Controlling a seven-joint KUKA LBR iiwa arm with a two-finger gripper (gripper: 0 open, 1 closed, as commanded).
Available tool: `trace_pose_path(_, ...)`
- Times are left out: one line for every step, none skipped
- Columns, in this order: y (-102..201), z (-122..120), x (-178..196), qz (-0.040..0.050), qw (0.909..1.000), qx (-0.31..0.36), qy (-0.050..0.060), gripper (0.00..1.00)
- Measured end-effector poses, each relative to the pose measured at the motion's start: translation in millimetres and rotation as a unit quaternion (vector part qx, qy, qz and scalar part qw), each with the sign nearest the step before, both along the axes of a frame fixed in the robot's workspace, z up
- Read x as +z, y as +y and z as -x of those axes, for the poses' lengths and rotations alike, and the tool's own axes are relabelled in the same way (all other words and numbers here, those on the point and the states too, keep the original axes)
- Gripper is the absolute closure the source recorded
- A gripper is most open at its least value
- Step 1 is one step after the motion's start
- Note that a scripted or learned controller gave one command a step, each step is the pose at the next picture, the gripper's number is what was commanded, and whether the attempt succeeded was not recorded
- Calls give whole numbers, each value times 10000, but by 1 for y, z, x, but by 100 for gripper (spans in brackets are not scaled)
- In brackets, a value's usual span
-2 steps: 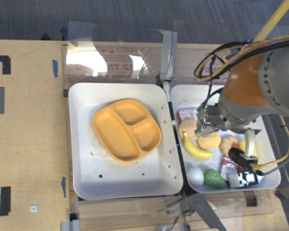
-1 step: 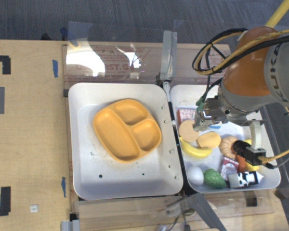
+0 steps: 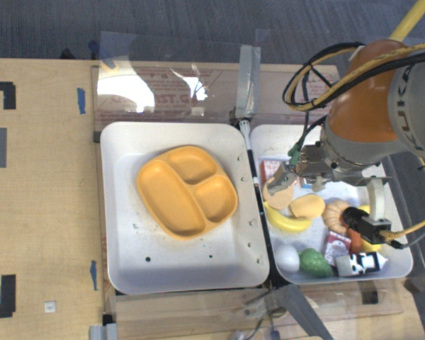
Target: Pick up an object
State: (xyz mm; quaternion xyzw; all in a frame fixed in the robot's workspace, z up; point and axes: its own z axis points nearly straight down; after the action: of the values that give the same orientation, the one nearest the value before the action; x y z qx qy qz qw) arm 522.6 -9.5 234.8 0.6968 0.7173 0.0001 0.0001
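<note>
In the right bin (image 3: 400,264), among a crowded heap of toy food, the jaws (image 3: 287,178) hang low over the upper left corner; whether they are spread or closed cannot be told from this slant, and nothing can be seen held between them. The likeliest thing to take is the yellow banana (image 3: 287,222), lying just below and slightly right of the jaws, curved along the bin's left wall; a pale bun-shaped piece (image 3: 308,205) rests on its upper side, and a red-and-white packet (image 3: 270,169) lies under the jaws themselves. The banana looks like moulded plastic: light, stiff, smooth enough to slip, not fragile; its narrow middle should suit a pinch across the curve, though the bun crowds that spot, so the free lower end may serve better. A white egg (image 3: 288,258) and a green piece (image 3: 313,261) sit nearer the front, well clear of the jaws; the left bin (image 3: 120,211) bears an orange divided plate (image 3: 187,190), apart from all this.
</note>
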Motion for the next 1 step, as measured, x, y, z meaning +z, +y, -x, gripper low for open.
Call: trace_pose_path(-65, 0, -51, -2, 9898, 1425, 16, 0)
